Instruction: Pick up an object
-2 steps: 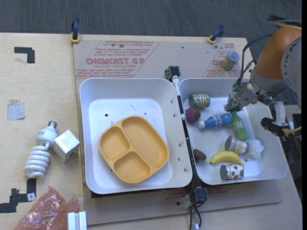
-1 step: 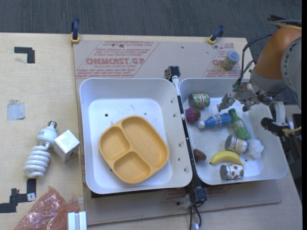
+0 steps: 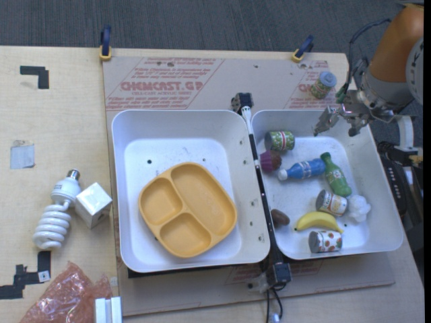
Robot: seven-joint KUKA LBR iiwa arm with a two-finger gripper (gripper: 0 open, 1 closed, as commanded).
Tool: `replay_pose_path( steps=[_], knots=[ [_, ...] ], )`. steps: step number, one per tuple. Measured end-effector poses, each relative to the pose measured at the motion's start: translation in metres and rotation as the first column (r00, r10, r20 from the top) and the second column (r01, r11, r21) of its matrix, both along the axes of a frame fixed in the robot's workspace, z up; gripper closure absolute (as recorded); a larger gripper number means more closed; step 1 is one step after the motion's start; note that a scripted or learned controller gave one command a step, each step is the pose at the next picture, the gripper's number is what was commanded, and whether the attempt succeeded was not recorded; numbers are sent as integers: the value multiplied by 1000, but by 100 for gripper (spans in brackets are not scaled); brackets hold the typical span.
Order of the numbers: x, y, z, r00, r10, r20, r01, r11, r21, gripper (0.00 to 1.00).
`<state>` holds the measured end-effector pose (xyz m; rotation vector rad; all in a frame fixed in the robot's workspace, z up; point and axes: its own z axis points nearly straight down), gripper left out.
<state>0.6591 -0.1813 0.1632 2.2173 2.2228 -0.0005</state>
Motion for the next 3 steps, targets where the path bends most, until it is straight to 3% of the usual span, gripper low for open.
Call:
replay_pose_path(
  steps=[1,2,3],
  knots=[
    [-17,27,-48,1000,0,-1,0,1000,1,0],
    [0,33,-70,1000,0,-1,0,1000,1,0],
    [-8,61,-71,1000,0,-1,0,1000,1,0]
  ],
)
